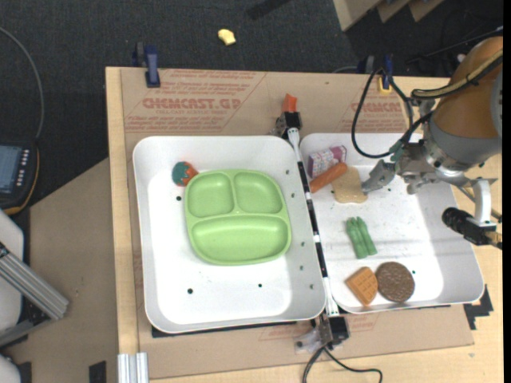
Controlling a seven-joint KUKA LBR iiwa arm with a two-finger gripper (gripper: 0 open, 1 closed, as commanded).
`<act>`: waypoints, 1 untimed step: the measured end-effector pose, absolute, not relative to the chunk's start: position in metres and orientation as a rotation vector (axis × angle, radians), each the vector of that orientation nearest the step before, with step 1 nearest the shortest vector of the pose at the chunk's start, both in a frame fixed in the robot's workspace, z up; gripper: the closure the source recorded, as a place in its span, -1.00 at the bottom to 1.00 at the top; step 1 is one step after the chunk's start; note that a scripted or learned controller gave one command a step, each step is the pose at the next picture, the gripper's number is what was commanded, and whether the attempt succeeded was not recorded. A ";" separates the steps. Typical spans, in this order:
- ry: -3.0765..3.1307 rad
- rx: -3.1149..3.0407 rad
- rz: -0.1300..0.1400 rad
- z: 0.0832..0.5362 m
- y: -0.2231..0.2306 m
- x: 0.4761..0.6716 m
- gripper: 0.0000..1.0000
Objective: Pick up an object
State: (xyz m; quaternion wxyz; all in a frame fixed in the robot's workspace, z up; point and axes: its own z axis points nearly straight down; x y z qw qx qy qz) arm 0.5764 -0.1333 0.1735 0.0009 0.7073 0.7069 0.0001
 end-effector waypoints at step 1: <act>2.225 2.225 -0.004 0.080 -0.116 0.541 -1.00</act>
